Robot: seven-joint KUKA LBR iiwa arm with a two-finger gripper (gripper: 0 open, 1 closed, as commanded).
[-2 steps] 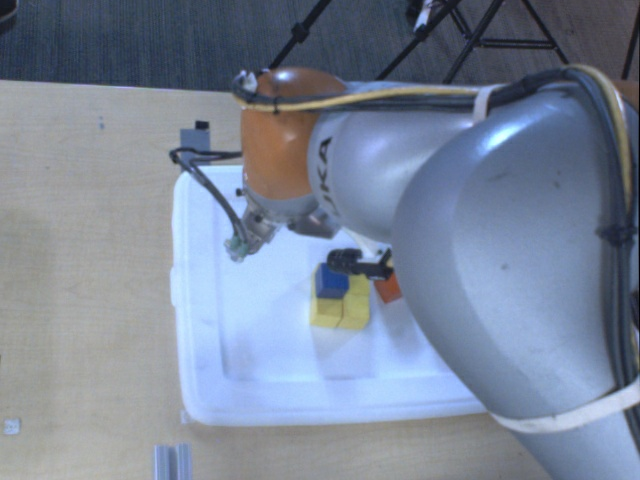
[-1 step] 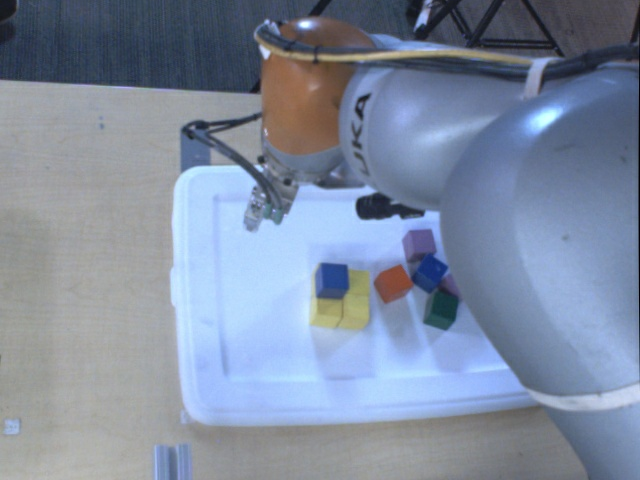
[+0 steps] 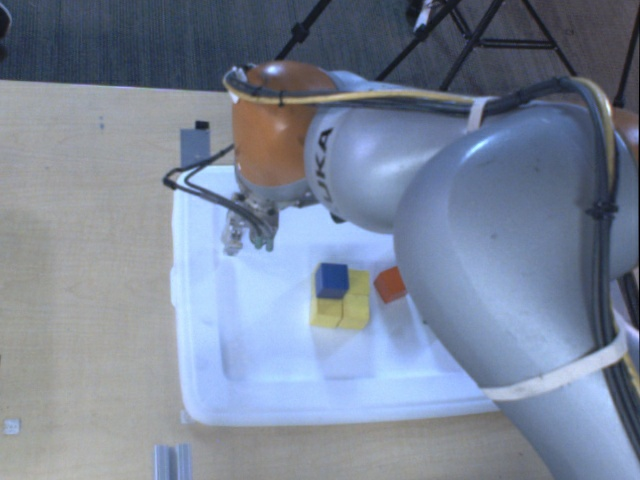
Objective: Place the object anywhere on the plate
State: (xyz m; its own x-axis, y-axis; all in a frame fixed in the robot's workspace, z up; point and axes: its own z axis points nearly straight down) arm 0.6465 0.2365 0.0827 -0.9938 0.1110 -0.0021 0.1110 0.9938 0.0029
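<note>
**Tool hangs over the bin's far-left part, blocks lie apart from it**

The arm (image 3: 480, 218) is the largest thing in the camera view: a grey bulk that comes in from the right and covers the right side of the bin, ending in an orange band (image 3: 272, 123) above the wrist. A black cable loops out from the wrist to the left.

Under it lies the worktop (image 3: 80, 268), pale wood, with the white bin (image 3: 200, 368) resting on it. The bin's left wall and near wall are plain to see; its right part is hidden by the arm.

The tool (image 3: 248, 232) hangs below the orange band, over the bin's far-left part, close to the left wall. Its small metal fingers point down. Nothing shows between them, and whether they are spread or pressed together cannot be told at this size.

To the right of the tool and nearer the camera sits a yellow block (image 3: 342, 313), flat on the bin floor, well apart from the tool. It looks made of two cubes side by side, so its long axis runs left to right across the view, tipped a little. A blue cube (image 3: 332, 279) sits on its far-left end, touching it. Just right of these, beside the arm's edge, lies an orange cube (image 3: 390, 285), partly cut off by the arm.

A small grey tab (image 3: 195, 145) stands on the worktop beyond the bin, behind and left of the tool.
</note>
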